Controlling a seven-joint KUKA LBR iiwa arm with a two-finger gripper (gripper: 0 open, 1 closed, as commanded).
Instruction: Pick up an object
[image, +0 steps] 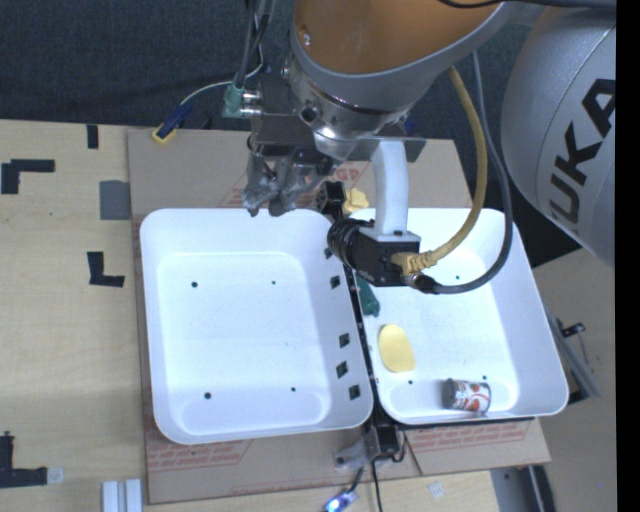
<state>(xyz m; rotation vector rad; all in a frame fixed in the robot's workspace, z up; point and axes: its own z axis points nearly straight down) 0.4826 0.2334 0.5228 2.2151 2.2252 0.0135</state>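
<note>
Two white bins (240, 330) on cardboard-topped bench (60, 330), pincer (275, 195) state unclear

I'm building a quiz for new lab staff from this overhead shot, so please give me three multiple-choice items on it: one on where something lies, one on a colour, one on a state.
1. Where is the small can?
A. In the right bin, near its front edge
B. In the middle of the left bin
C. On the cardboard outside both bins

2. What colour is the flat oval piece in the right bin?
A. Red
B. Yellow
C. Blue

3. How does the can rest?
A. Standing upright
B. Lying on its side
C. Stacked on the oval piece

Answers: 1 A, the can sits by the right bin's near rim. 2 B, the oval piece is plainly yellow. 3 B, its side wall lies along the bin floor, apart from the oval piece.
</note>
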